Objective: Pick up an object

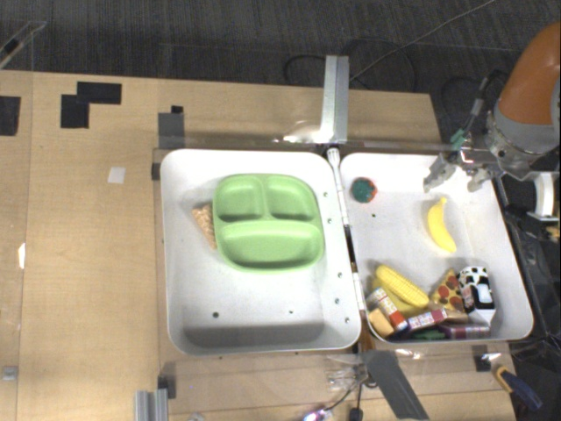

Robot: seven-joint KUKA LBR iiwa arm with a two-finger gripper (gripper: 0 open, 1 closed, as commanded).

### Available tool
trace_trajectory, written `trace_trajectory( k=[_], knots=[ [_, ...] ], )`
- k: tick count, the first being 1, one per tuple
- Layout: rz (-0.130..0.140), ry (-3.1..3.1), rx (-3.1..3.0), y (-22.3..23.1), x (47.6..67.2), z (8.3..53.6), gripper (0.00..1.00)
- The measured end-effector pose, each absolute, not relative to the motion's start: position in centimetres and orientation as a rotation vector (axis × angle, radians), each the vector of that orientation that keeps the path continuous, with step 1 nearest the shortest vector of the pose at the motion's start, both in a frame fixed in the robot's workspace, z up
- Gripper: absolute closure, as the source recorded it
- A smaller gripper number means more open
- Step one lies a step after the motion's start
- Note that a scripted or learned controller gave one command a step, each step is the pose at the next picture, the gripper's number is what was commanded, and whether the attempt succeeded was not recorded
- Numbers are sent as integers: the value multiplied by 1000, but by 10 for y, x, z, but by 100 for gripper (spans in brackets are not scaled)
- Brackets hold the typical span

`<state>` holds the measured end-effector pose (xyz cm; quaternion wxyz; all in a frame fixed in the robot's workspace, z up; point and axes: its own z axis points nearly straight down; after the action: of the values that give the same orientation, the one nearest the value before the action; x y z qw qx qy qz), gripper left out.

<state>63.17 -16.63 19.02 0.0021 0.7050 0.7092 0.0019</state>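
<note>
Fingers point(458, 175) hang spread and empty just above the banana point(441, 225) in the right bin point(517, 305); I'd drop straight down, straddling its middle, before closing.

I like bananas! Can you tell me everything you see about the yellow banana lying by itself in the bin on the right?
The banana is small, bright yellow and smooth, and looks like a plastic toy. It is gently curved and lies flat on the white floor of the right bin, with one tip pointing toward the far wall. Nothing touches it. The tool hangs just beyond its far tip with fingers spread, and the toy pile sits nearer the front.
</note>
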Motion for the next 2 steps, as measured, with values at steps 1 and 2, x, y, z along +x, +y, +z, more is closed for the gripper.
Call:
trace_trajectory(
  k=[1, 2],
  knots=[
    [10, 2343, 2077, -179, 626, 90, 0],
    [10, 2342, 2078, -179, 626, 90, 0]
  ],
)
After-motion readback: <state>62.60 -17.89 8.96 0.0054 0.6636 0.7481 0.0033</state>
